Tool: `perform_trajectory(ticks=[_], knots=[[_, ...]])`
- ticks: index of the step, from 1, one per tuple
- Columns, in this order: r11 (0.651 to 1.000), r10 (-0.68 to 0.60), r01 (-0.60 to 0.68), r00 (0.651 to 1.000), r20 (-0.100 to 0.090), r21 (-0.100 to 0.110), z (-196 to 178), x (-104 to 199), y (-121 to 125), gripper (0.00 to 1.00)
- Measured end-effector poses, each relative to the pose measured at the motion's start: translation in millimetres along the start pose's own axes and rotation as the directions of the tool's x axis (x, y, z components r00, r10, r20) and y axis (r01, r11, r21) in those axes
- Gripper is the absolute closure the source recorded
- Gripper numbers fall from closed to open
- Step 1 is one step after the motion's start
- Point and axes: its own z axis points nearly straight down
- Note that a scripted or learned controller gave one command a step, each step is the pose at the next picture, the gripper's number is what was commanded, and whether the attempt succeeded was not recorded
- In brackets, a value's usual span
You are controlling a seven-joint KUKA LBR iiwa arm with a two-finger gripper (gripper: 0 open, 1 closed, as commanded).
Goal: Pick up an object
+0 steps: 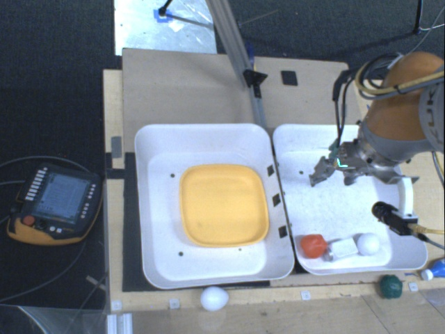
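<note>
Claw [335, 172] hangs over the upper part of the right bin [299, 141], right of frame centre, its two dark fingers spread apart with nothing between them and bare white bin floor beneath. The things worth picking lie well apart from it, packed along the bin's lower edge near the bottom right of the frame: a red block [312, 245], a small white piece [342, 249] just beside it, and a white ball [368, 243] touching or nearly touching that piece. The likeliest failure, as I judge it, is a plain miss: a straight descent from where it hangs would meet only floor. Reaching the cluster brings its own risks. The three sit tight against the bin wall, so a finger could land on the rim or on a neighbour instead of straddling one thing; the ball looks smooth and round and would probably roll or squirt out of a pinch; white things on a white floor may be hard to place. The red block looks the surest target, compact, matte and sharply coloured, at the open left end of the row. A yellow plate [224, 204] lies in the left bin [156, 145], and a white egg [214, 298] and green ball [391, 286] rest on the worktop [174, 82] outside the bins.
</note>
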Motion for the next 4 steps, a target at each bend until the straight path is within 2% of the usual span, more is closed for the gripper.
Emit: perform_trajectory(ticks=[1, 3, 4], knots=[[1.0, 0.0, 0.0, 1.0, 0.0, 0.0, 0, 0, 0, 0.0], [1.0, 0.001, -0.001, 1.0, 0.0, 0.004, 84, -5, -4, 0.0], [1.0, 0.0, 0.0, 1.0, 0.0, 0.001, 109, -5, -4, 0.0]])
